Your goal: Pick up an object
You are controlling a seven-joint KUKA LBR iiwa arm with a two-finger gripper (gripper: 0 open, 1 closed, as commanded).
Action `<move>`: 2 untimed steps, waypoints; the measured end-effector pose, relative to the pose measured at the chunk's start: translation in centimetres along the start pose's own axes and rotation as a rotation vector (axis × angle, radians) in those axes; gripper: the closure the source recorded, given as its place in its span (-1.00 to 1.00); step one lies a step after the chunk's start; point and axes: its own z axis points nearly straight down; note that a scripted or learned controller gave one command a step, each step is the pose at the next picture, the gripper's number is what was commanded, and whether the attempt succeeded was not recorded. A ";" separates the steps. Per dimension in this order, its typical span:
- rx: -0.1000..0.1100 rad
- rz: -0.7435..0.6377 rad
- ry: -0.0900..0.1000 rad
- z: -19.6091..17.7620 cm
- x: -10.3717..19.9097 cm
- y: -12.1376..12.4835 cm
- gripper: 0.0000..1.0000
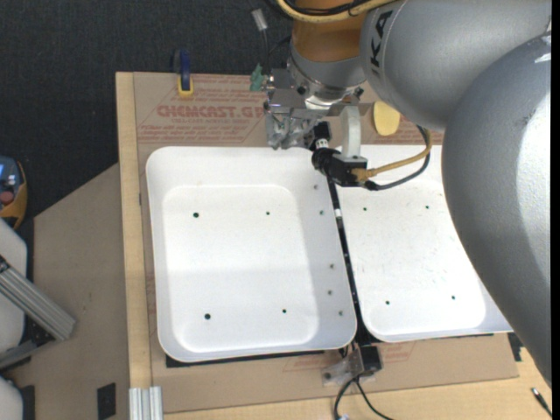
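bins (236, 261) white, on brown board (140, 234).

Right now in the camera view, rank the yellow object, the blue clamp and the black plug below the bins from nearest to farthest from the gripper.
From the gripper at the bins' far edge:
1. Yellow object, on the board to its right, partly hidden behind the arm.
2. Blue clamp, at the board's far edge to its left; only slightly farther.
3. Black plug, at the near edge below the bins; clearly farthest.
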 end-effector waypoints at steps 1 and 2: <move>-0.004 -0.004 0.002 3.3 9.6 -1.7 1.00; -0.018 0.006 0.000 -2.3 8.0 -1.3 1.00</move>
